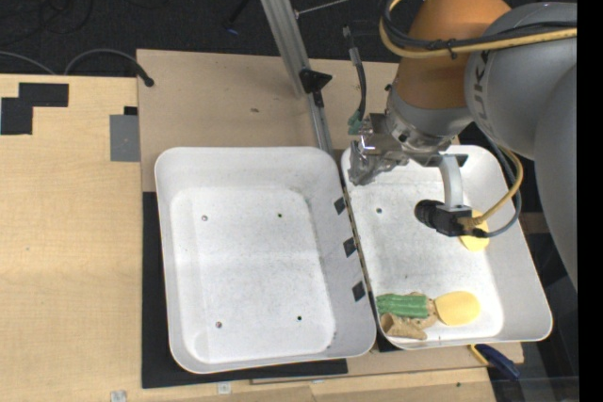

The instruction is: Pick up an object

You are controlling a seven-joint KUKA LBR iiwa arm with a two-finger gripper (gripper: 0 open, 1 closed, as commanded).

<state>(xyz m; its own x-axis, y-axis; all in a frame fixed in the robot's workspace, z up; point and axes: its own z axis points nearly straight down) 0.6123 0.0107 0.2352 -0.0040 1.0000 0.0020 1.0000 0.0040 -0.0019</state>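
The left bin (250, 259) is nearest the view's left side and bears nothing I could grasp. Between the two bins runs a divider wall (349, 231) with dark clips.

My gripper (363, 167) hangs at the far left corner of the right bin (509, 297), just beside that divider. I cannot tell how far it is open: the wrist hardware hides it, and nothing shows as held.

The candidate objects lie at the near edge of the right bin: a green toy (401, 304) resting against a tan piece (407, 327), with a yellow disc (458, 307) just beside them. A further yellow item (474, 241), possibly a separate object, sits partly hidden by a black fitting.

Risks:
- Descent here closes on bare floor or strikes the divider.
- The clustered items may be pushed apart rather than gripped.
- The bin's near wall limits approach.
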